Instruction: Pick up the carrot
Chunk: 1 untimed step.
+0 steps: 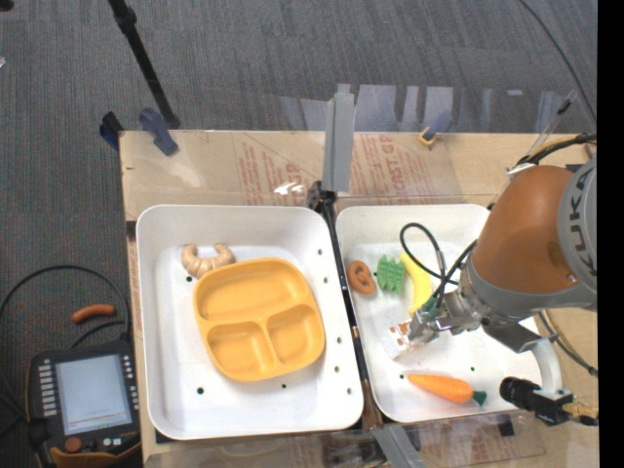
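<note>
Gripper [414,331] hangs over the right bin [375,224], can't tell its state tbh. Carrot [441,387] lies just nearer, by the bin's near edge, untouched.

My arm [546,252] is grey w/ a big rounded orange band above the wrist, plus part of black "KUKA" lettering on the grey shell. Black cables loop off the wrist toward my small metal pincer [421,328], approx. silver-grey.
</note>
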{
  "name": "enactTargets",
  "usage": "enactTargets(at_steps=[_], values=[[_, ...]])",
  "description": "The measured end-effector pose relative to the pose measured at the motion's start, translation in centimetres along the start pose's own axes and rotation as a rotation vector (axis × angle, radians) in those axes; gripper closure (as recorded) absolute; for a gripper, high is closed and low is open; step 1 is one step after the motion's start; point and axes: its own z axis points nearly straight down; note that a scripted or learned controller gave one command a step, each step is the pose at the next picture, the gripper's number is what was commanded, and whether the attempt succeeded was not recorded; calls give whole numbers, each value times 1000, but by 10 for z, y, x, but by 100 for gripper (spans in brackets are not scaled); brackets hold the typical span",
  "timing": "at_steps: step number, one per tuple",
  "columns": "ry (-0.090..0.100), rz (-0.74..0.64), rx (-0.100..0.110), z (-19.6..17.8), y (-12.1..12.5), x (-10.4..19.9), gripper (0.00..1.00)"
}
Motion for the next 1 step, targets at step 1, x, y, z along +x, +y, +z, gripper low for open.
enactTargets(at_steps=[1], values=[[0, 566, 0, 23, -7, -43, 100]])
